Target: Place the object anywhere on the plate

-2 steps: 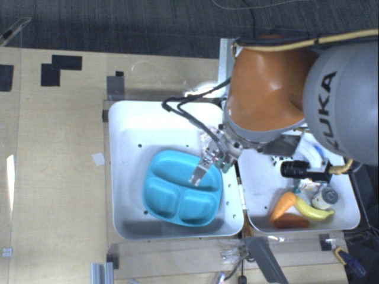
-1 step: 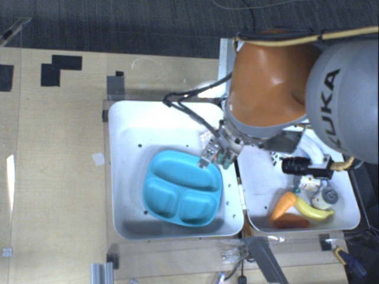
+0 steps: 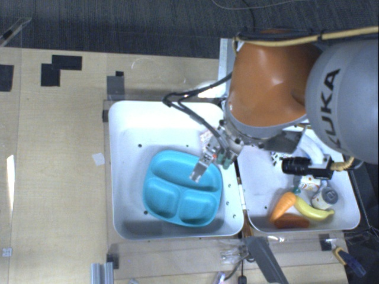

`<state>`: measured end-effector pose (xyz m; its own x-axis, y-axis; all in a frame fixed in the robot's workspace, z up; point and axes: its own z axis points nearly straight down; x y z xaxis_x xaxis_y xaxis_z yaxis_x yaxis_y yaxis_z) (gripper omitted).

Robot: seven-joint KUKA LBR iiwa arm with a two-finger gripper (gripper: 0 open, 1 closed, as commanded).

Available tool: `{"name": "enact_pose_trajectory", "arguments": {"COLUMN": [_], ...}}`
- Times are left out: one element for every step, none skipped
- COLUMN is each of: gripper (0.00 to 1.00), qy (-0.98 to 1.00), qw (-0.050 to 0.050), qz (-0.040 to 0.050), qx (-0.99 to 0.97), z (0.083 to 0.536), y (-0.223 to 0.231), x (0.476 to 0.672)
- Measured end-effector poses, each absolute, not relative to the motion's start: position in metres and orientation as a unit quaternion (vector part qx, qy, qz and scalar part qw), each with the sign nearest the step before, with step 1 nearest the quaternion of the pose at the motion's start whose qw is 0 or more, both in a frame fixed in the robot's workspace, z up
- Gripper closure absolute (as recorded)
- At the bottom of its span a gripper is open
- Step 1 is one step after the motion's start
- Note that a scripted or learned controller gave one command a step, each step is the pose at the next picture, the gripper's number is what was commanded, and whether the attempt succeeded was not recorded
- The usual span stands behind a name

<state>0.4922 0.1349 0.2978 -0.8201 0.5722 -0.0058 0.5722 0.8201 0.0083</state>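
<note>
Claw (image 3: 200, 169) | above blue plate (image 3: 177, 197) | grip state unclear | carrot (image 3: 284, 204) tip points down-left

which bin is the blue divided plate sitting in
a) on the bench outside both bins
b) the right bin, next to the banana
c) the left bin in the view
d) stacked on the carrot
c: the blue divided plate lies on the floor of the left bin, while the banana and carrot lie in the right bin, and the gripper is above the plate's upper right part.
</note>
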Motion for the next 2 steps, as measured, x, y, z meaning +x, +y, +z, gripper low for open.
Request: {"name": "enact_pose_trajectory", "arguments": {"gripper": [1.0, 0.0], "qy": [0.954, 0.954], "qw": [0.005, 0.005], "qz": [0.0042, 0.0042], "qx": [0.3, 0.3], "z": [0.3071, 0.3071], "y": [0.1358, 0.1358], "x": [0.4949, 0.4949]}}
